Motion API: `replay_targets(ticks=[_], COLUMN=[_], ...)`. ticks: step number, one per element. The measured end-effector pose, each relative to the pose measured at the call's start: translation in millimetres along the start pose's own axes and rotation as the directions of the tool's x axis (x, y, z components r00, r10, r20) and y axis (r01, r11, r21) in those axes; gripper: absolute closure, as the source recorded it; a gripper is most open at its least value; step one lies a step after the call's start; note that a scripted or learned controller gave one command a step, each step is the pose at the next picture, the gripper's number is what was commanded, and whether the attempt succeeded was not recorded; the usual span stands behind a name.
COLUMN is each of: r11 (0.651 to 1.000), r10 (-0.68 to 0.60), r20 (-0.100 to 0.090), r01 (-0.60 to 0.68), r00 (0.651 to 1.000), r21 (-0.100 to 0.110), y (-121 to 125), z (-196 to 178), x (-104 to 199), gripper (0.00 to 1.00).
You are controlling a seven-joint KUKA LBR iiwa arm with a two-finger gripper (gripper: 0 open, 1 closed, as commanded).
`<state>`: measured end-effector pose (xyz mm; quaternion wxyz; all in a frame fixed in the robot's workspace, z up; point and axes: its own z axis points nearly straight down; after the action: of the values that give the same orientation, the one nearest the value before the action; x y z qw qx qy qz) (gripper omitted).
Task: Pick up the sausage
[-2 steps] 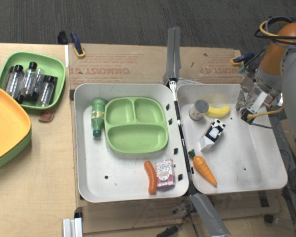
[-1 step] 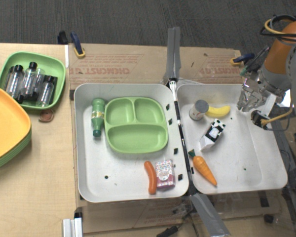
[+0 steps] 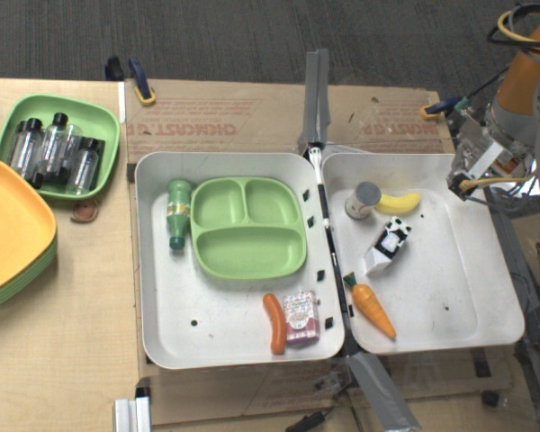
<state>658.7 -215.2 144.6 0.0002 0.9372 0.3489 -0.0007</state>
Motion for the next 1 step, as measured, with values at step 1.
replay_targets(ticks=[1], r11=[0.971], r10=[0.239], r20=[0.002], r01=[-0.239], r00=[0.971], r21=[0.003], y=[-5.1], z=[50.7], x=[-5.0], gripper=[1.00])
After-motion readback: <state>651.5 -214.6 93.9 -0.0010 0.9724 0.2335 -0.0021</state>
